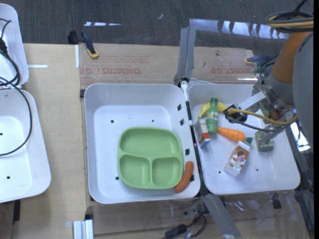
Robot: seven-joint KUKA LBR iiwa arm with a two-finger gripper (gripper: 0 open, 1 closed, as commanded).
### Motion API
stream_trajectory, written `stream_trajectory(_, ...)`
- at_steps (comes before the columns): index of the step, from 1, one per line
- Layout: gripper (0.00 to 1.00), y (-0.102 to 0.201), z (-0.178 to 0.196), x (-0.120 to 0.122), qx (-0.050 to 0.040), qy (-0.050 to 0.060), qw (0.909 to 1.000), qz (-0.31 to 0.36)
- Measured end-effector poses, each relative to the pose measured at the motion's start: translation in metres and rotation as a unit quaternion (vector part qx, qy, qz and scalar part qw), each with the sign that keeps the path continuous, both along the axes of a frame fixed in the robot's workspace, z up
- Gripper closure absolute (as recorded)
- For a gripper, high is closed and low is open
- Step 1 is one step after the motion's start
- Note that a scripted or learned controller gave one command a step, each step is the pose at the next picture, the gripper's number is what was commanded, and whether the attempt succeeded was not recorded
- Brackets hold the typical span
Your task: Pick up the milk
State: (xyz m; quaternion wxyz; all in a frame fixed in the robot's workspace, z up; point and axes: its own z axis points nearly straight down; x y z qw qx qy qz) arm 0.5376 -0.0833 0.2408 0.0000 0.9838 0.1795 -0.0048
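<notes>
1. The small white milk carton [238, 161], printed with a red and brown picture, lies tilted on the floor of the right-hand shallow white bin [279, 180], toward its front, apart from the other things.
2. The grey arm with an orange band [289, 63] reaches in over the right bin's far right side; its gripper [265, 142] hangs low near the bin's right wall, right of the carton and not touching it.
3. Whether the fingers stand wide or narrow I cannot tell; they blur into a dark greenish shape at the tip.
4. An orange carrot [232, 133] lies just behind the carton, with a green bottle [213, 116] and a yellow banana [205, 108] beyond it.
5. A small red and white box [203, 134] rests against the right bin's left wall.
6. The left-hand white bin [99, 133] holds a light green divided plastic plate [149, 157], and a brown sausage [184, 177] lies at its front right corner.
7. Both bins sit side by side on the wooden desk [55, 68].
</notes>
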Motion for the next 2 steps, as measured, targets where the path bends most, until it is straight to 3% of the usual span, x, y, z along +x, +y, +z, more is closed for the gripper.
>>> stream_trajectory(1,0.0,-0.045,-0.151,-0.034,0.0013,0.0,0.9968,-0.08)
stream_trajectory(2,0.0,-0.045,-0.153,0.011,0.0007,0.0,0.9969,-0.078)
